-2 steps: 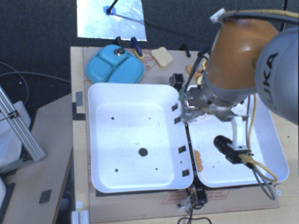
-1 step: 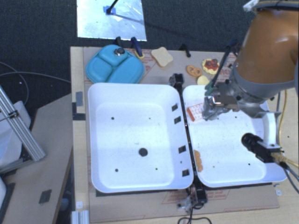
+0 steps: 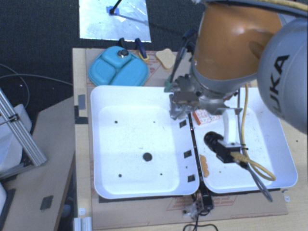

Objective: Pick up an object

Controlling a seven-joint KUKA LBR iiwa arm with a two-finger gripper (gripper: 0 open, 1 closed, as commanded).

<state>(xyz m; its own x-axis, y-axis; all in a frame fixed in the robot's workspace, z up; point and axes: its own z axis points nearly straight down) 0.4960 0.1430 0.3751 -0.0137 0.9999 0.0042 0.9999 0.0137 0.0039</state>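
Finding 1: The gripper (image 3: 180,102) stands low over the far end of the centre ridge (image 3: 194,146) where the two bins meet. The wrist hides it from above, so whether it is apart or together cannot be told. Nothing is seen held.

Finding 2: The nearest candidate is the red-and-white packet (image 3: 208,117), which lies just right of the ridge's far end and is partly covered by the wrist. An orange piece (image 3: 204,165) lies against the ridge's right side, toward its near end. A small dark disc (image 3: 147,156) sits well left of the ridge in the left bin (image 3: 103,143).

Risks:
- The gripper appears to be over the ridge rather than the packet. A straight descent would probably strike the rims, or shift both bins.
- The packet looks flat and thin. A close could slide over it and come up empty.
- A contact at the packet's edge could push it under or against the ridge, out of reach.
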